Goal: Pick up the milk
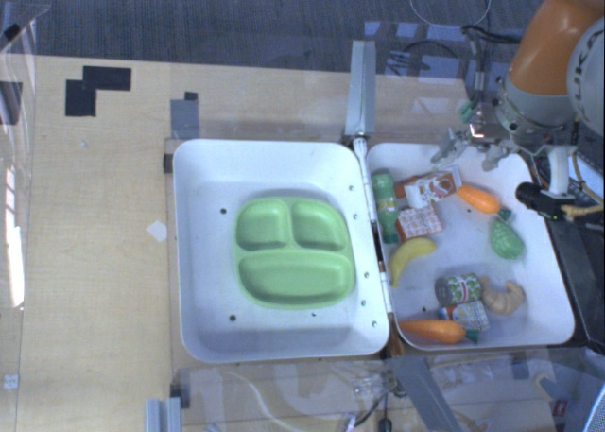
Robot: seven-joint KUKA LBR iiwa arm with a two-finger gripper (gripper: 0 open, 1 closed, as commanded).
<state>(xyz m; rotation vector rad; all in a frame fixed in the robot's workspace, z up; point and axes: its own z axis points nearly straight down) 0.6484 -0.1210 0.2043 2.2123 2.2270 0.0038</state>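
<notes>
The milk (433, 186) is a small white and red carton lying on its side near the back of the right bin (558, 312). My gripper (470, 153) hangs over that bin's back edge, up and to the right of the carton and apart from it. Its fingers (446, 150) are spread open with nothing between them. The grey arm with its orange band (556, 24) reaches in from the upper right.
A green bottle (384, 198), a reddish box (421, 223), a banana (410, 256), a can (459, 288), two carrots (477, 198) (433, 330), a green vegetable (506, 239) and a tan piece (505, 299) share the right bin. The left bin (198, 232) holds a green divided plate (291, 250).
</notes>
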